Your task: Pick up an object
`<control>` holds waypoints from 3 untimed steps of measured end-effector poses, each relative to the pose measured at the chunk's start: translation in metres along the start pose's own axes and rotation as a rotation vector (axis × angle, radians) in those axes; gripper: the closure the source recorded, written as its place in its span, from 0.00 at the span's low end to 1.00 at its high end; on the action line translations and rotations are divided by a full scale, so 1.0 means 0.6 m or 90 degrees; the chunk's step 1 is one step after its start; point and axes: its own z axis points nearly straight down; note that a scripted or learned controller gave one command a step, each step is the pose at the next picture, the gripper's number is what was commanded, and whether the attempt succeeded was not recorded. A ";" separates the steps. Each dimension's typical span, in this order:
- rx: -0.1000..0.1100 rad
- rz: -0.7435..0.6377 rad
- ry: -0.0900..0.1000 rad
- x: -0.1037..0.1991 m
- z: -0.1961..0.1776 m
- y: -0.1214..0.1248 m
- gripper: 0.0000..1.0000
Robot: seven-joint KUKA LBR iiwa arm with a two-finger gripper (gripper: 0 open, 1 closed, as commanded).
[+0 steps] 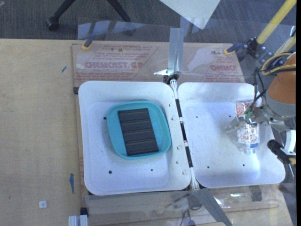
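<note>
Claw (248, 120): seen at the right side of the right bin, low over the upper end of a bottle; whether its fingers are open or closed cannot be told, since the wrist and cables cover them.
Arm: the grey arm with an orange band (284, 89) is seen entering from the right edge, above the right bin's right rim.
Task thing: a clear plastic bottle with a red-and-white printed label (247, 134) is found lying in the right part of the right bin, just below the claw and possibly touching it.
Bottle axis: the long axis is laid roughly along the up-down line of the camera view, a little tilted; a bluish end is turned toward the near edge of the bench, the other end is hidden under the claw.
Right container: a shallow white plastic bin (211, 164), in which the bottle is carried.
Left container: a shallow white plastic bin (94, 173), set just beside the right one.
Left contents: a teal rounded-square plastic tray (113, 126) is laid near the bin's middle, with a dark grey ribbed rectangular block (137, 132) resting inside it, long axis nearly up-down in the view.
Bench: a tan wooden bench (33, 126), by which both bins are borne.
</note>
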 end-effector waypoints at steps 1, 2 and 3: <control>0.001 -0.035 -0.005 0.034 0.014 -0.041 0.00; -0.001 -0.034 -0.006 0.033 -0.002 -0.041 1.00; 0.003 -0.108 -0.005 0.102 -0.096 0.060 1.00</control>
